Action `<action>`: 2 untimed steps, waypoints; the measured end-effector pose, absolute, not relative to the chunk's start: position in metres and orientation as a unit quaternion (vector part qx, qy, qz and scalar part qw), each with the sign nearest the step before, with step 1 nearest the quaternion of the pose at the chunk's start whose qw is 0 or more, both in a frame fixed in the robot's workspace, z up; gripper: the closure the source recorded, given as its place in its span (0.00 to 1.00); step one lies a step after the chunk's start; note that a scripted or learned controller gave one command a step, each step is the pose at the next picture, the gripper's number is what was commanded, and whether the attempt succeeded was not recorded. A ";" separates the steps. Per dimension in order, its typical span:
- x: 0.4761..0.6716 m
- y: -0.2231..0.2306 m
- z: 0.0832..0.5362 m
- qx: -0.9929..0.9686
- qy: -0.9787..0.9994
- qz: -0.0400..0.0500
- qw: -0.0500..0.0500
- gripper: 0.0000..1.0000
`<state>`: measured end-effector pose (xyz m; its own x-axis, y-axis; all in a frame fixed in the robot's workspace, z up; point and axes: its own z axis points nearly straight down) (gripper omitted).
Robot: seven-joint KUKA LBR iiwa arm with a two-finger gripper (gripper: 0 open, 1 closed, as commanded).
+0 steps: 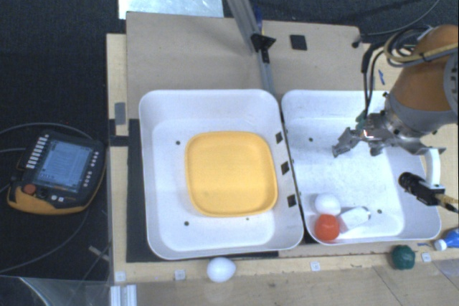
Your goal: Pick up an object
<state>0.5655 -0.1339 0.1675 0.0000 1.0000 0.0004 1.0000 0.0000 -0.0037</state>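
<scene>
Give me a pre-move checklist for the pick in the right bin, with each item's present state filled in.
1. Targets present in the right bin: ok. An orange ball, a white ball and a white object lie at its near left corner.
2. Targets separated enough for a clean grasp: not ok. The three sit bunched together against the bin wall.
3. Gripper above a target: not ok. It hangs over bare bin floor, farther back than the cluster.
4. Gripper free of any load: ok. Nothing shows between its fingers.
5. Finger opening suited to a ball: cannot tell.
6. Yellow plate out of the way: ok. It lies in the left bin.
</scene>
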 end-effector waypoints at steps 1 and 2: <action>0.567 -0.132 0.126 -0.707 -0.707 0.001 0.001 0.00; 0.568 -0.133 0.138 -0.707 -0.707 -0.001 -0.001 1.00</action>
<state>0.5678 -0.1330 0.1381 0.0002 1.0000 -0.0004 1.0000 -0.0002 0.0019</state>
